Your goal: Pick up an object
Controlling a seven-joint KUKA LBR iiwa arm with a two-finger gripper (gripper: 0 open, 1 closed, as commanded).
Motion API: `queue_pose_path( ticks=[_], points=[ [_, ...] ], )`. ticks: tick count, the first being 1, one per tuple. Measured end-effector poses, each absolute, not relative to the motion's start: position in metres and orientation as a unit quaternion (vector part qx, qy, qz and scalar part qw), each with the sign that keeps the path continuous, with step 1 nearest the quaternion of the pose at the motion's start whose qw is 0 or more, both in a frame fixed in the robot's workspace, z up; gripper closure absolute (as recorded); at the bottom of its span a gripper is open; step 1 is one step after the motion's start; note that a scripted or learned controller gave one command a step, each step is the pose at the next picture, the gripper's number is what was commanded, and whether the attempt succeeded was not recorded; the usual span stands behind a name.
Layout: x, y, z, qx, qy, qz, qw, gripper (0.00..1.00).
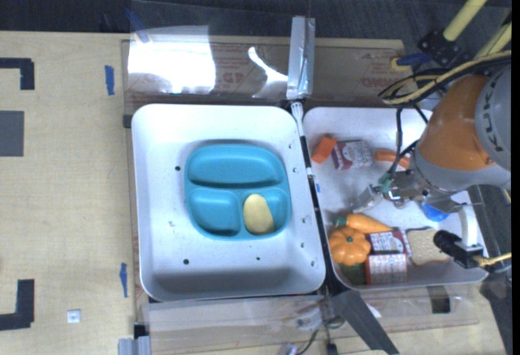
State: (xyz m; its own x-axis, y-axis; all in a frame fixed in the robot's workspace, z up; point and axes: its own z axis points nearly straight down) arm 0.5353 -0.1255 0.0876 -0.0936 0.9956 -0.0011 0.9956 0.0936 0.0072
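My gripper (pixel 379 190) hangs low over the middle of the right bin (pixel 370 119), below the grey wrist and orange band. Just under it lie an orange carrot-shaped piece (pixel 367 223) and a small orange pumpkin (pixel 350 247). Beside these are a red-labelled can (pixel 387 243), a second red and white can (pixel 387 267) and a brown bread-like slab (pixel 422 245). Behind the gripper sit an orange piece (pixel 324 149) and a red and white packet (pixel 354 154). Nothing shows in the gripper's grasp.
The left bin (pixel 154 183) holds a blue divided tray (pixel 236 183) with a yellow oval object (pixel 258 214) in its lower right compartment. A blue item (pixel 435 213) lies under the wrist. A clear plastic wall and metal divider (pixel 299 61) stand behind the bins.
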Motion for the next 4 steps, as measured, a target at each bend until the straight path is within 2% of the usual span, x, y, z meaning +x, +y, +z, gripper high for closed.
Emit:
queue_pose_path(
  ticks=[1, 2, 3, 4],
  points=[
    [0.499, -0.121, 0.088, 0.695, 0.719, 0.0028, 0.003, 0.0],
    [0.5, -0.122, 0.099, 0.696, 0.718, 0.0039, 0.006, 1.0],
    [0.58, -0.135, 0.106, 0.738, 0.675, 0.0002, 0.001, 1.0],
    [0.624, -0.103, 0.088, 0.696, 0.718, 0.0007, 0.002, 1.0]
  ],
)
